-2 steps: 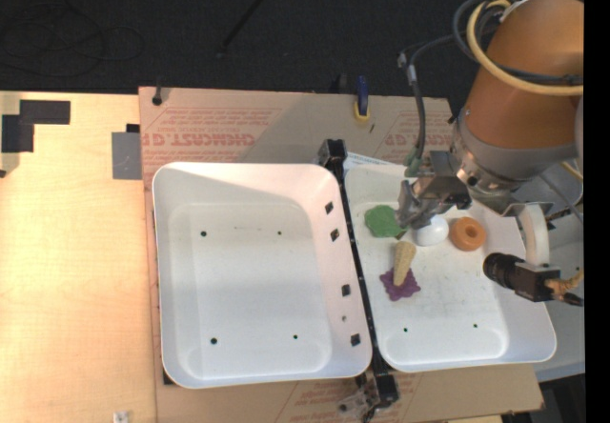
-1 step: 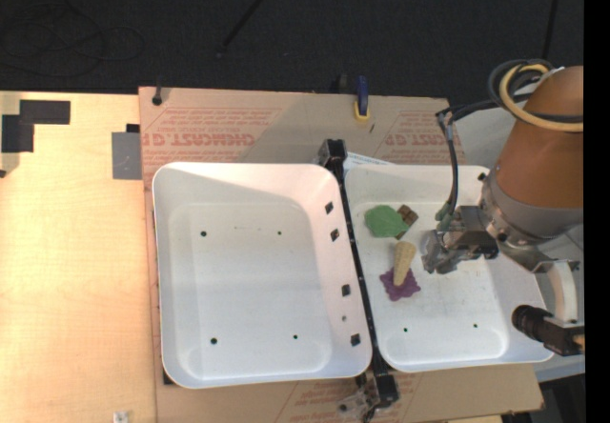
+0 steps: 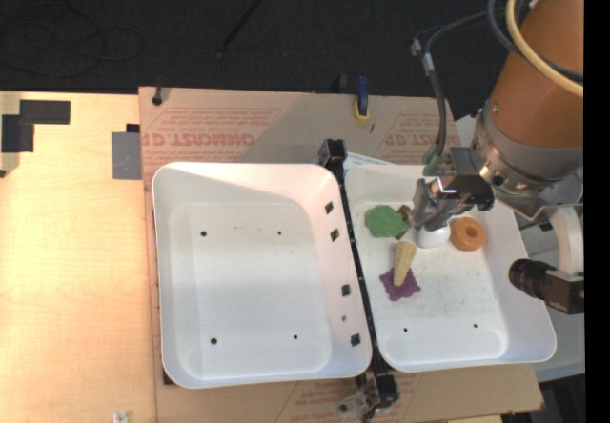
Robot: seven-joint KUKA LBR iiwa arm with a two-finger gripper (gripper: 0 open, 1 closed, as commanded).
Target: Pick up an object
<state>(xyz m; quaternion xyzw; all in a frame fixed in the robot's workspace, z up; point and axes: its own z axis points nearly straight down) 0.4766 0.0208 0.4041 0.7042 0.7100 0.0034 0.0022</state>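
The gripper [image 3: 431,218] hangs low over the right bin [image 3: 477,340], its fingers pointing down at a small white round object [image 3: 434,236] right beneath them, though whether they are spread or closed on anything cannot be told from this angle. Close around it in that bin lie a green piece [image 3: 384,221] to its left, an orange ring [image 3: 467,234] just to its right, and a tan cone [image 3: 404,261] resting against a purple piece [image 3: 400,286] below. The left bin [image 3: 191,354] sits alongside, touching the right one at black clips [image 3: 345,290].
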